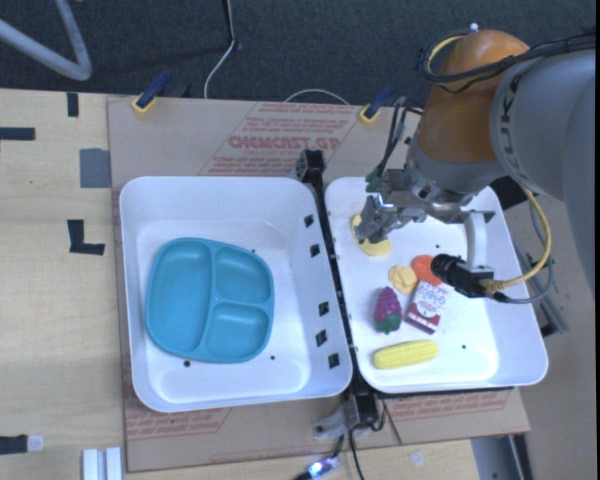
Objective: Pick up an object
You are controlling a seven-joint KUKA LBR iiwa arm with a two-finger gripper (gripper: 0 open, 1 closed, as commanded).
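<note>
Where cardboard (280, 138) underlies both bins (140, 208), dark carpet behind.

red lettering is printed on the brown cardboard sheet (280, 138) under the bins; the largest line appears to read "chemcast gp", and the smaller lines are too blurred to be read. print on the small red-and-white packet (427, 306) is illegible.

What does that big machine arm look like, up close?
The arm is bulky and grey, with a rounded orange band above the wrist. Black cables loop around it, and a small dark metal gripper sits at its end.
</note>
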